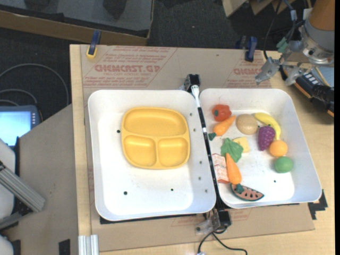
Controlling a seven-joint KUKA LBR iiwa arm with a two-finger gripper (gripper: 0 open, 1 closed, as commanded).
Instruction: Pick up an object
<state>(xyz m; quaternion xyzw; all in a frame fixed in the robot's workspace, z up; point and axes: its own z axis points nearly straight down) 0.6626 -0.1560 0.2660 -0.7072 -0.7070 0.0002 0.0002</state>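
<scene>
Worktop below, my end effector [271, 68] hovers with nothing in it beyond the right bin [297, 116], fingers spread.

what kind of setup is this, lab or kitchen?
Likely a robot lab bench: two white bins on a masked board, toy food such as a plastic banana, a yellow tray, and loose cables.

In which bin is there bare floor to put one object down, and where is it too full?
Left bin: bare floor all around the yellow tray, widest along the near edge. Right bin: crowded centre and left; small bare patches behind the banana and near the lime.
</scene>
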